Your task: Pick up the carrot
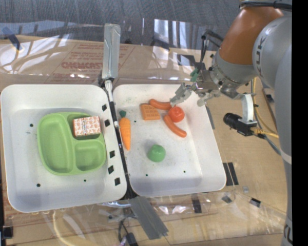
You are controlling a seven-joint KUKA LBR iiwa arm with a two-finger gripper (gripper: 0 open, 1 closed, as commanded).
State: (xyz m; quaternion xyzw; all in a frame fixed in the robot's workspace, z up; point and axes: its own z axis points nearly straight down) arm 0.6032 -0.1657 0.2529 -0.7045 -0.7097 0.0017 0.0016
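Observation:
The carrot (pixel 124 132) is orange with a small green top and lies along the left wall of the right bin (pixel 205 170), pointing toward the front. My gripper (pixel 190 96) hangs over the bin's back right part, above the tomato (pixel 176 114) and well to the right of the carrot. Its two fingers are spread apart with nothing between them.
In the right bin lie two sausages (pixel 174 126), a waffle-like orange square (pixel 149 111) and a green round item (pixel 156 152). The left bin (pixel 15 147) holds a green divided tray (pixel 56 158) with a small patterned box (pixel 87 126) in it.

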